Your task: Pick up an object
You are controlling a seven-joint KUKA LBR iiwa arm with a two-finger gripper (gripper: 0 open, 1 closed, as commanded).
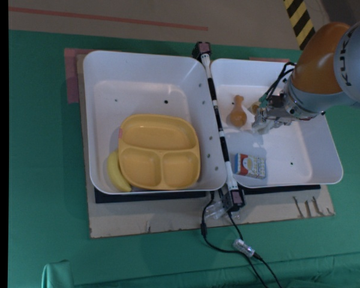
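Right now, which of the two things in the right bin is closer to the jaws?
The brown drumstick-shaped toy, lying just left of the gripper. The small blue carton lies farther off, near the bin's front wall.

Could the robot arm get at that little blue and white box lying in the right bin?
Probably yes. The small box lies flat on the floor of the right bin with bare space around it, and the gripper hangs just above that bin, with nothing between them.
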